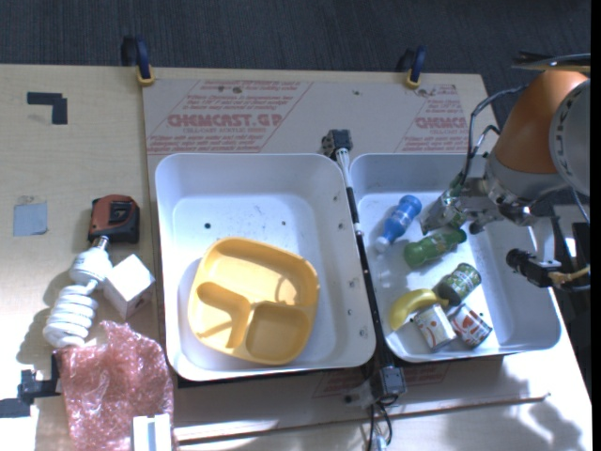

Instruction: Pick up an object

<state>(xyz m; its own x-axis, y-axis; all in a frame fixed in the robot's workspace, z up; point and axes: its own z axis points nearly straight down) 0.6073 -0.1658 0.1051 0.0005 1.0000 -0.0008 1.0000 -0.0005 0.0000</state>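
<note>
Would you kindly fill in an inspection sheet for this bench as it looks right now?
Surface: wooden bench; protective board clamped under both bins.
Job's things: right bin holds blue bottle, green bottle, dark can, banana, two small cartons. Left bin holds yellow divided tray.
Clutter: tape measure, spiral bulb, white cube, pink wrap.
End effector: above the green bottle; finger state unclear.
Cables: dark cable looping beside the wrist.
Surroundings: dark carpet.
</note>
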